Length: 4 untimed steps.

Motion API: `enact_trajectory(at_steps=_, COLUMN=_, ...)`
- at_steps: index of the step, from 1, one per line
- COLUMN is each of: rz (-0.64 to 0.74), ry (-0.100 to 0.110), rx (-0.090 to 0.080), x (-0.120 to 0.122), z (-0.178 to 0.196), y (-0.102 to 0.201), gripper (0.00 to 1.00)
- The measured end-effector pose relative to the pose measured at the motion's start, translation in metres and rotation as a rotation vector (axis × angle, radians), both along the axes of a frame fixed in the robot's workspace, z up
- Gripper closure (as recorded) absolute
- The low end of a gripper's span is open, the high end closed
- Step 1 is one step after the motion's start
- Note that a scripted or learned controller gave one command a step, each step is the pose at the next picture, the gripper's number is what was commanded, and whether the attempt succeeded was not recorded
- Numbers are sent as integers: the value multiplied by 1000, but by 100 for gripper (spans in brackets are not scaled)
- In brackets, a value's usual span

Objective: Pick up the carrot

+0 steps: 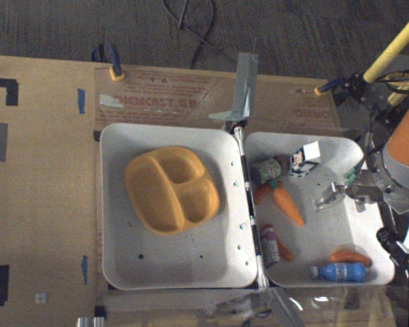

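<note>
The carrot (288, 205), orange with a green top, lies slanted in the left half of the right bin (328, 147), its tip pointing down and right. My gripper (328, 197) hangs over the middle of that bin, a short way right of the carrot and apart from it. Nothing shows in its grasp.
Around the carrot are a green can (266, 171), a small black-and-white carton (304, 160), a red bottle (270, 244), a blue water bottle (339, 272) and an orange item (350, 256). The left bin (113, 209) holds a yellow divided plate (171, 189).
</note>
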<state>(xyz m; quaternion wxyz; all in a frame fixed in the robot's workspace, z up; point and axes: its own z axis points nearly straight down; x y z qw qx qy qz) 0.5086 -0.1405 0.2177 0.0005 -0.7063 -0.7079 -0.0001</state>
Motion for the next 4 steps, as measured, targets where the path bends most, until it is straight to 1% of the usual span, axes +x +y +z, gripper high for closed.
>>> enact_trajectory(at_steps=1, rz=8, ry=-5, rx=-1, x=20, z=-131, y=38, gripper=0)
enact_trajectory(at_steps=2, rz=308, ry=-3, rx=-1, x=45, z=-33, y=63, gripper=0)
enact_trajectory(at_steps=3, rz=352, ry=-7, rx=-3, x=47, z=-131, y=24, gripper=0)
enact_trajectory(at_steps=4, rz=374, ry=-9, rx=-2, x=59, z=-130, y=0, gripper=0)
